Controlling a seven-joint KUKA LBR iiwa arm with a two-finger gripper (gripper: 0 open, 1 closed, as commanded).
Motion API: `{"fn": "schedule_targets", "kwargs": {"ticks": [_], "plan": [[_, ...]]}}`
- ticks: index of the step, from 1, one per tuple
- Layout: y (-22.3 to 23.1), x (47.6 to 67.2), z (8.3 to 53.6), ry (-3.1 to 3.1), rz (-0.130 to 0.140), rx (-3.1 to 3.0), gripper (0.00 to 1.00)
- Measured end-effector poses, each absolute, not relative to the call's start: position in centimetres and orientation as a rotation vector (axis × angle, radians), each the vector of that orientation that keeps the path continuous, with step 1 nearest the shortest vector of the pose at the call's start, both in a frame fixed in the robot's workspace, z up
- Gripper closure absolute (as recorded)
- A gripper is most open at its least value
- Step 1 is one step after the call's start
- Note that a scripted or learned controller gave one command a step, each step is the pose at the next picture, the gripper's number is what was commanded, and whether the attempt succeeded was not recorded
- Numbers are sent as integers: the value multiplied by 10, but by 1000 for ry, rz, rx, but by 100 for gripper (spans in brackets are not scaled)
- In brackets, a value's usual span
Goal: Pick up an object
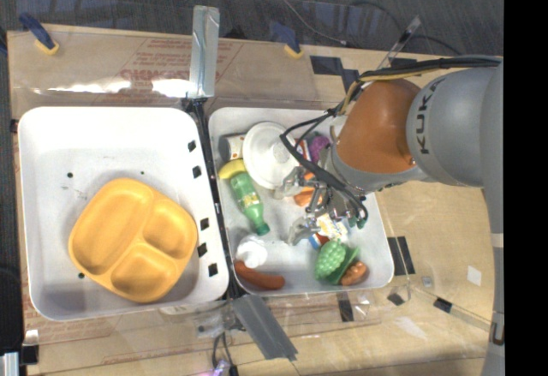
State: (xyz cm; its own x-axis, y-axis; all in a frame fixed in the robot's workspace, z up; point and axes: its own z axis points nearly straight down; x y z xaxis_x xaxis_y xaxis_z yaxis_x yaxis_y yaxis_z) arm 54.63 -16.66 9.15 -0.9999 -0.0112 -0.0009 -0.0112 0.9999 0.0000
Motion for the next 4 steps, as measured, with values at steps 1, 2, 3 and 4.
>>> {"fn": "schedule_targets", "kwargs": {"ticks": [1, 2, 3, 4], "plan": [[-165, 549, 103, 3137, -1, -31, 100], [-128, 610, 93, 3140, 2, 47, 100], [-214, 557, 139, 3134, -5, -164, 100], [-211, 558, 137, 3135, 0, -171, 0]]}}
